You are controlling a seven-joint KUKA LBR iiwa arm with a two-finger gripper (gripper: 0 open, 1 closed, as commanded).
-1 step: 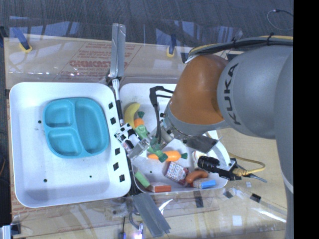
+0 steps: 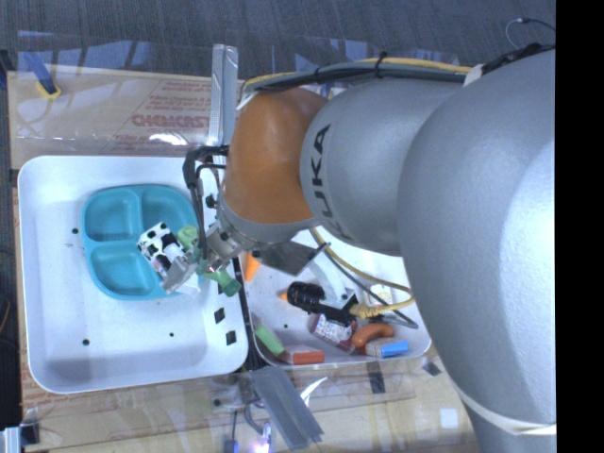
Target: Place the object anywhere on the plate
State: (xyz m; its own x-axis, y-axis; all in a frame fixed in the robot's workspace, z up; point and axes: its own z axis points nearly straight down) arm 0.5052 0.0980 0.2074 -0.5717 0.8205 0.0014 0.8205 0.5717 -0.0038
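Note:
A blue divided plate (image 2: 118, 239) lies in the left white bin (image 2: 57, 347). A small black-and-white patterned object (image 2: 158, 243) sits over the plate's right side, at the edge of the lower compartment. My gripper (image 2: 182, 270) hangs right beside it, low over the plate's right rim and touching or nearly touching the object. Small green parts (image 2: 223, 277) show around the gripper. The arm's orange band (image 2: 264, 163) and grey body cover the divide between the bins.
The right bin (image 2: 415, 347) holds several small items: a green piece (image 2: 267, 337), a red piece (image 2: 305, 357), a blue piece (image 2: 396, 349), an orange-red piece (image 2: 374, 332) and a small labelled can (image 2: 330, 328). The arm hides most of that bin.

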